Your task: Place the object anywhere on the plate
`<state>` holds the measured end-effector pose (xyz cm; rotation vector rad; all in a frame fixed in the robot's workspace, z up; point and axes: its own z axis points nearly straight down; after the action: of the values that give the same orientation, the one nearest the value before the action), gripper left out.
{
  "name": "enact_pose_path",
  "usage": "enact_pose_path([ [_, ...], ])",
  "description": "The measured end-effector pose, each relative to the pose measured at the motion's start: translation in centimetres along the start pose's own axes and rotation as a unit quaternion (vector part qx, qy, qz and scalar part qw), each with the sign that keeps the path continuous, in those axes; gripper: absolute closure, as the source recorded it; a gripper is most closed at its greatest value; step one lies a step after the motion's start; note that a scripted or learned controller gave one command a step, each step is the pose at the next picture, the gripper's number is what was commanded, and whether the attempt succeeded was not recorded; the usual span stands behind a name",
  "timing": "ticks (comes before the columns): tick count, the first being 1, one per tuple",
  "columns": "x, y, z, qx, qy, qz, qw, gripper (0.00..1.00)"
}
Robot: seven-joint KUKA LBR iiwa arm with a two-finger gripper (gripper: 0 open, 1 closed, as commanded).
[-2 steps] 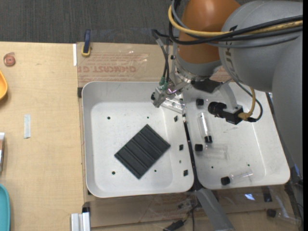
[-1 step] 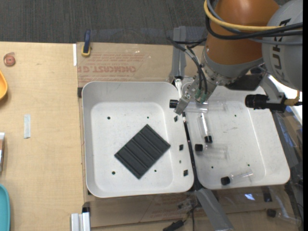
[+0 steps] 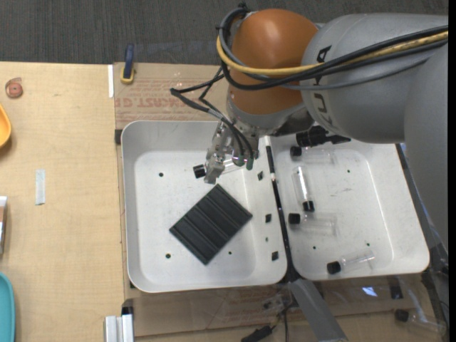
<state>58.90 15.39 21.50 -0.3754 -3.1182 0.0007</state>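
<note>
Over the far right part of the left bin (image 3: 130, 212), the gripper (image 3: 214, 171) hangs tip-down from the grey arm (image 3: 370, 70), with the orange band (image 3: 274, 45) right above it. Gripper state: cannot tell, wide or narrow is not readable from this angle, and whether anything sits in it is not readable either.

Just below the gripper in the view, toward the near side, is the black ribbed plate (image 3: 211, 223). It lies flat on the left bin floor, turned corner-on like a diamond, far corner close to the gripper tip, apart from the bin walls.

Right of the gripper, across the divide, the right bin (image 3: 399, 212) holds clear tubes with black caps:
- Long tube (image 3: 302, 185) is nearest on the gripper's right, running far-to-near, cap at its near end.
- Middle tube (image 3: 320, 225) is to the gripper's lower right, lying crosswise, faint against the white.
- Corner tube (image 3: 350, 263) is further to the lower right, near that bin's near wall, cap on its left end.

All tubes are well apart from the plate.

Left of the gripper, past the left bin, the wooden desk (image 3: 64, 248) carries a small pale strip (image 3: 40, 187), an orange thing (image 3: 3, 130) cut by the frame edge, and a teal thing (image 3: 3, 308) at the near left. Behind the gripper there is brown cardboard (image 3: 160, 98) under the bins, with a blue clamp (image 3: 129, 63) at its far left.
</note>
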Motion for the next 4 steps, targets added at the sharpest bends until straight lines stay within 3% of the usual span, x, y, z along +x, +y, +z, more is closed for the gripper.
enact_pose_path([
  [1, 4.5, -2.2, -8.2, -0.001, -0.001, -0.118, 0.9930, 1.00],
  [2, 3.8, -5.3, -14.7, -0.001, -0.002, -0.213, 0.9770, 1.00],
  [3, 4.5, -8.7, -17.1, -0.001, -0.003, -0.380, 0.9251, 1.00],
  [4, 7.7, -6.6, -6.6, -0.001, -0.001, -0.569, 0.8225, 1.00],
])
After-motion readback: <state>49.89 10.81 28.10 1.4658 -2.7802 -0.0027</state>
